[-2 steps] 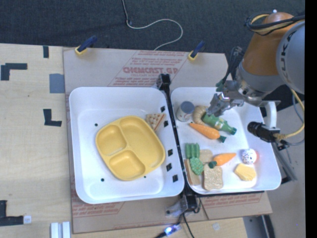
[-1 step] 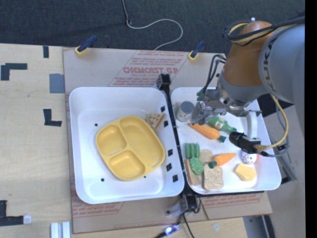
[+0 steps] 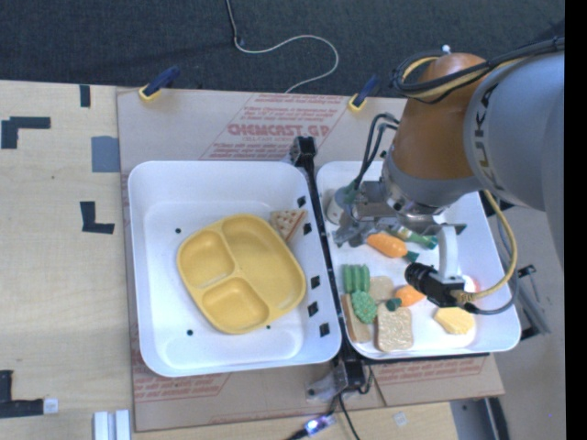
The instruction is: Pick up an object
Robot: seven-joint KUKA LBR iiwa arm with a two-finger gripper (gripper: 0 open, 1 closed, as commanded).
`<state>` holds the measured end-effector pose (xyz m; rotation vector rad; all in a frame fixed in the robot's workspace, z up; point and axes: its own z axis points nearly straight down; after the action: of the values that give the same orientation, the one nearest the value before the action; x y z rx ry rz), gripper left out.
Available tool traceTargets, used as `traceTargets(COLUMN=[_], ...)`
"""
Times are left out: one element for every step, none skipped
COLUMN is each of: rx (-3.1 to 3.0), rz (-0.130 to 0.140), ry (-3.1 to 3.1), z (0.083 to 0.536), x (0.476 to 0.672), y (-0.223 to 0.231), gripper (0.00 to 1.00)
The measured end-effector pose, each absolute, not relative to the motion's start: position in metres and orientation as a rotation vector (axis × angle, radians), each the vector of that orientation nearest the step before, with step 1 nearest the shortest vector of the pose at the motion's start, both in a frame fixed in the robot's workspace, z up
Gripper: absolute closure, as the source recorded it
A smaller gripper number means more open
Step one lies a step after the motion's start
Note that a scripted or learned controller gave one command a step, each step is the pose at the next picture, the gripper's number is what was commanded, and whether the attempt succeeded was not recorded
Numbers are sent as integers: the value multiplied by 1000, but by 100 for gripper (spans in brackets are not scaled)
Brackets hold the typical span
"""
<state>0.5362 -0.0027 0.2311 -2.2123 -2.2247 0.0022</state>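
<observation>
Cardboard-topped bench bearing two white bins, with the arm reaching over the right bin.

A yellow divided tray is lying in the left bin beside a waffle piece. The gripper is hovering at centre-right over toy foods: carrot, green pickle, bread slice, cheese wedge; its finger state cannot be told.

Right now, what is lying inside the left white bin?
The left white bin holds a yellow divided tray, and a small waffle-patterned piece pokes out at the tray's far right edge. Whatever lies beneath the tray is covered.
</observation>
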Motion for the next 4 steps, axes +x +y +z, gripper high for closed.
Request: traceTargets(rx=[-2212,-2217,-2219,-2219], rz=[4,7,3,6], ry=[-2225,-2220,-2222,-2220], z=[230,213,222,215], x=[513,493,506,502], y=[49,57,52,56], gripper=[100,100,100,100])
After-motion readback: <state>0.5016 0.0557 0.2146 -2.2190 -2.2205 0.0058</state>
